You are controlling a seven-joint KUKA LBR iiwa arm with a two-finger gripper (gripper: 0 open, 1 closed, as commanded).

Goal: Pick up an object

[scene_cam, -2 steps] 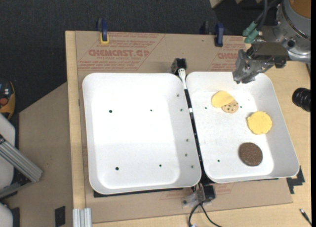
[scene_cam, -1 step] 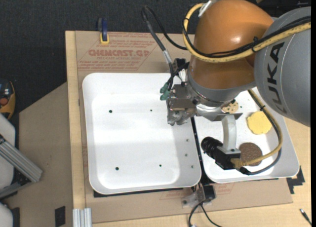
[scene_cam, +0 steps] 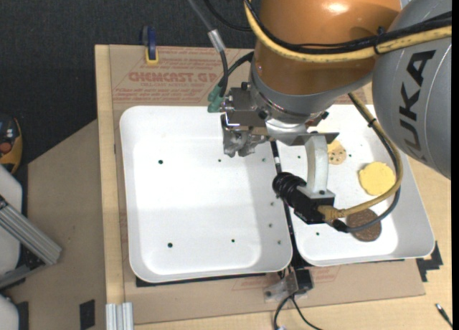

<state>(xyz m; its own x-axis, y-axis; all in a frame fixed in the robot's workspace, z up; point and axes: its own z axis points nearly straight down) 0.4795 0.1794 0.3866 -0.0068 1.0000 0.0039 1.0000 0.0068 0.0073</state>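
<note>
End effector (scene_cam: pixel 240 138), a grey metal two-finger unit below the orange wrist band, hangs over the right rim of the shallow white left-hand bin (scene_cam: pixel 186 250); whether it is released or clenched cannot be determined, and nothing is seen in its grasp. Candidate objects lie to the right of that bin, in the neighbouring white bin (scene_cam: pixel 416 239): a flat yellow round disc (scene_cam: pixel 376 177), a small speckled tan cookie-like disc (scene_cam: pixel 337 153), and a dark brown disc (scene_cam: pixel 367 229). Judgement: the coming move requires travel rightward.
</note>
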